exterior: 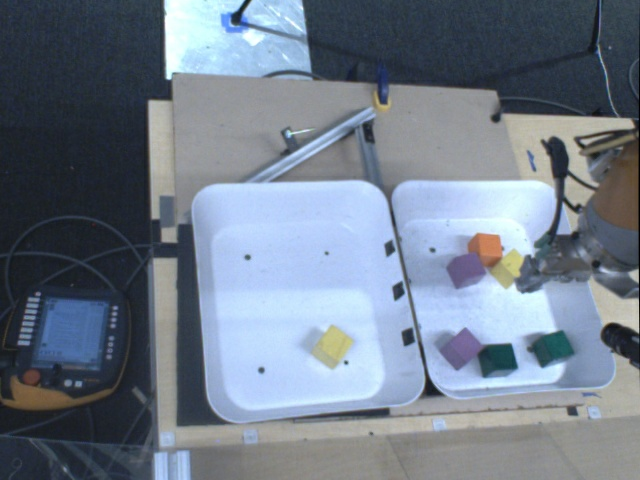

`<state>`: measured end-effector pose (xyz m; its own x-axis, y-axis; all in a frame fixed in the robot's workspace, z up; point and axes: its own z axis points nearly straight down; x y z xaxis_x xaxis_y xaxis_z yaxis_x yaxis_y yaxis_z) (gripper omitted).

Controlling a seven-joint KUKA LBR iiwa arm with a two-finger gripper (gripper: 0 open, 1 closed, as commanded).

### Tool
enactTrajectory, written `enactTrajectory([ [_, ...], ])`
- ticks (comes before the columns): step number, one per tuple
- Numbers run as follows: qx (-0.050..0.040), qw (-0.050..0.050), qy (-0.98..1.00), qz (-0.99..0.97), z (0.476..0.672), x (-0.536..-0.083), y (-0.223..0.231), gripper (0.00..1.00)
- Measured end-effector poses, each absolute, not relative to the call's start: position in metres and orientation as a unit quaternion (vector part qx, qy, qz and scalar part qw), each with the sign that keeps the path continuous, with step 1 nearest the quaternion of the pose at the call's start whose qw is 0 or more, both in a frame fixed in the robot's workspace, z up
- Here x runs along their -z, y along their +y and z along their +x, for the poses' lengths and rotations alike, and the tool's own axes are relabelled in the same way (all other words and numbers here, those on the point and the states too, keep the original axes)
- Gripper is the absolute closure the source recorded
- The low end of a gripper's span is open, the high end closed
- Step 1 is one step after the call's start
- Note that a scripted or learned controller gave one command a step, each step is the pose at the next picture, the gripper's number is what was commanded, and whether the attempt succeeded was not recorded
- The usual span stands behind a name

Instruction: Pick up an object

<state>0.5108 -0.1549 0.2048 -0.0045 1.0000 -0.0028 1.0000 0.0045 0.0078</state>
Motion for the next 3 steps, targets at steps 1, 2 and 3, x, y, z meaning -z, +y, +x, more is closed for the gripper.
enactTrajectory([
  [1, -0.0021, 0.004, 0.709, 0.706, 0.503, -0.259, -0.156, 1.0],
  [2, -0.002, 0.001, 0.711, 0.703, 0.529, -0.266, -0.112, 1.0],
  [3, -0.0021, 0.001, 0.711, 0.703, 0.562, -0.269, -0.069, 1.0],
])
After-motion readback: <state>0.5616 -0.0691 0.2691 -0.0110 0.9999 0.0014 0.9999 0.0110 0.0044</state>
